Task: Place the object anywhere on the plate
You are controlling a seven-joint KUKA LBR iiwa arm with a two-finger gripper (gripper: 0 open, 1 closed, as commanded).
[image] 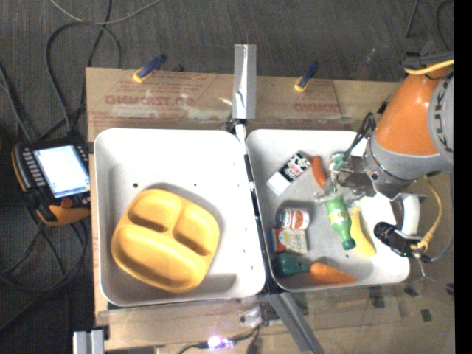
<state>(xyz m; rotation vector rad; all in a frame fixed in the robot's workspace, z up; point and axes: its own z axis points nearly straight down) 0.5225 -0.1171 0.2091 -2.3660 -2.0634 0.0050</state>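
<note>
The gripper (333, 181) hovers over the green bottle (340, 223); whether it pinches anything, I cannot tell. Next: grasp, carry to the yellow plate (167, 238).

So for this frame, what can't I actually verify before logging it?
- End effector, camera view: the arm's wrist overhangs it, so its opening and any contact with the green bottle are unclear.
- Banana: partly hidden beside the bottle.
- Small can and carton: labels too small to read.
- Arm: upper part cut off by the right edge.
- Yellow plate: fully visible, nothing on it.
</note>
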